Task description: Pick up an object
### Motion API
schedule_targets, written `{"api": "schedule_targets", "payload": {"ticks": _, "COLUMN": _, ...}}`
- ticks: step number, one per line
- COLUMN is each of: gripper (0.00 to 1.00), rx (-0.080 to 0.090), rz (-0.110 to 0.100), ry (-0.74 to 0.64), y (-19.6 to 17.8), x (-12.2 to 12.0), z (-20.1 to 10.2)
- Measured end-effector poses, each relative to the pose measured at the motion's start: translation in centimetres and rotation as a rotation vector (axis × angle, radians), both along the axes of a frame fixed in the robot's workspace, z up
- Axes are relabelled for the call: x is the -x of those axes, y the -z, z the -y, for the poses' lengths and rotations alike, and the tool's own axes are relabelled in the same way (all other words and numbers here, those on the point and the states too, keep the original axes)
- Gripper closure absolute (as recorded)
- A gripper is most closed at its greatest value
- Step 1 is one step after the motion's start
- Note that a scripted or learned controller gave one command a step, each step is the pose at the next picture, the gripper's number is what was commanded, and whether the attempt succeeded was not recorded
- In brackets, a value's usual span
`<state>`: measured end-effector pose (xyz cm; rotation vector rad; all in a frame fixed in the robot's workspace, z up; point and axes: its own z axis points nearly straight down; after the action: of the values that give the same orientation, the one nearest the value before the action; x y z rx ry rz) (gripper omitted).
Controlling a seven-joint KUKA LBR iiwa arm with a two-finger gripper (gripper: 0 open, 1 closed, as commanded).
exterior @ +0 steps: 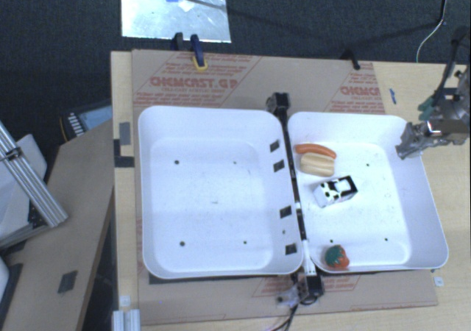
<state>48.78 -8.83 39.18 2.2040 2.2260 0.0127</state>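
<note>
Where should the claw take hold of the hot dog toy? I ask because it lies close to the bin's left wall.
Probably across the middle of the hot dog, coming straight down from above. It lies flat with its long axis running left to right, so its narrow width suits a two-finger close. The black and white toy sits just below it, apart, leaving little room there. The claw is at the right bin's right rim.

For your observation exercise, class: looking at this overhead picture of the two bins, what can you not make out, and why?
- End effector, camera view: small and blurred at the right bin's rim; open or shut cannot be told.
- Arm: cut off by the picture's right edge.
- Red and green object: too small to identify.
- Black and white object: too blurred to name for sure.
- Hot dog: the side away from the camera is hidden.
</note>
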Motion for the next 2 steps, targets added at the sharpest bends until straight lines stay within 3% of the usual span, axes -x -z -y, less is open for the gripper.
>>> {"api": "schedule_targets", "payload": {"ticks": 1, "gripper": 1.0, "rx": 0.004, "rz": -0.005, "ry": 0.015, "y": -3.6, "x": 0.1, "z": 8.4}}
{"api": "schedule_targets", "payload": {"ticks": 2, "gripper": 1.0, "rx": 0.007, "rz": 0.002, "ry": 0.011, "y": -15.0, "x": 0.1, "z": 12.0}}
